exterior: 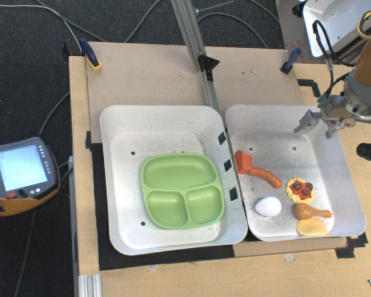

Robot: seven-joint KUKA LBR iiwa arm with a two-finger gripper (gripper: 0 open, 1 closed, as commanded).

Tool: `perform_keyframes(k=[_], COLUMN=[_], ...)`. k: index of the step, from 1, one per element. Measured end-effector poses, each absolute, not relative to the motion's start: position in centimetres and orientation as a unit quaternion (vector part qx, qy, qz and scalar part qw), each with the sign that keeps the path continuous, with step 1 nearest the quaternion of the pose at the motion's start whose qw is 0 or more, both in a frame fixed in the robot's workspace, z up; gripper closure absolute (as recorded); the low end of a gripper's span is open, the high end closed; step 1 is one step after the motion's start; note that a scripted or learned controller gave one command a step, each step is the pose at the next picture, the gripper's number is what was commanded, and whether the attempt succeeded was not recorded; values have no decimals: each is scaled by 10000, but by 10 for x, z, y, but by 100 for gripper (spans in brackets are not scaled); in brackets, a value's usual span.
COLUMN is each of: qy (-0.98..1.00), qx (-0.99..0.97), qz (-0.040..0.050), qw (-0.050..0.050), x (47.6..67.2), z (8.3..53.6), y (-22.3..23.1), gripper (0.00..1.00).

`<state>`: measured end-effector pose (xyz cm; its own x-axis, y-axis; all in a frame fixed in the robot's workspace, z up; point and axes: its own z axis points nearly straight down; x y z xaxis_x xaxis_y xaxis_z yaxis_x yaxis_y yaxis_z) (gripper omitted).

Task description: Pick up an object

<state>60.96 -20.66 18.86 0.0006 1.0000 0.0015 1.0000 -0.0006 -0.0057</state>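
Just below your metal-looking grey gripper, the right shallow white plastic bin looks matt and scuffed with grey speckles. Further below it lie a smooth orange plastic scraper-shaped toy, a glossy white egg-shaped toy and a shiny tan plastic drumstick. Well to its left you see a smooth, softly glossy green plastic divided plate. The pale bench board looks like matt bare wood.

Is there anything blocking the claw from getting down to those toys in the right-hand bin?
Nothing visible. The claw hangs over the right bin's far end; bare white floor separates it from the toys clustered at the near end.
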Motion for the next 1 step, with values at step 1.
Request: perform_keyframes(k=[1], qy=[-7076], qx=[-7066], qz=[15], qw=[38], x=[609], z=[129], y=[-197], gripper=[0])
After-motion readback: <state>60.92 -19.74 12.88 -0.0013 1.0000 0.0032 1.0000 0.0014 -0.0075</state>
